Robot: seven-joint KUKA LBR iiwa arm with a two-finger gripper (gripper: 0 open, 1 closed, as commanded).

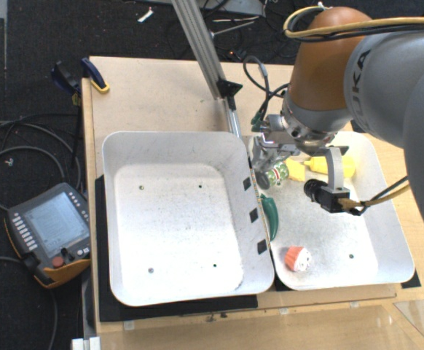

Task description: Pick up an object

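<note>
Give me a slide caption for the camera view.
KUKA arm's hand low over a green bottle in the right bin, beside yellow and orange objects.

Two white bins (172, 224), one yellow object (327, 168), one green object (271, 214), one orange-and-white object (296, 259).

Even, fairly bright overhead light falls on my two white bins, the left bin (172, 221) nearly washed out at its floor, with soft, short shadows under its rims and a dim black floor to its left. A broad sheen lies on my grey arm (394, 71) and orange band (328, 49), right of that bin, which loom large and slightly soft. Focus is moderate throughout, with fine grain and no marked edge distortion.
</note>
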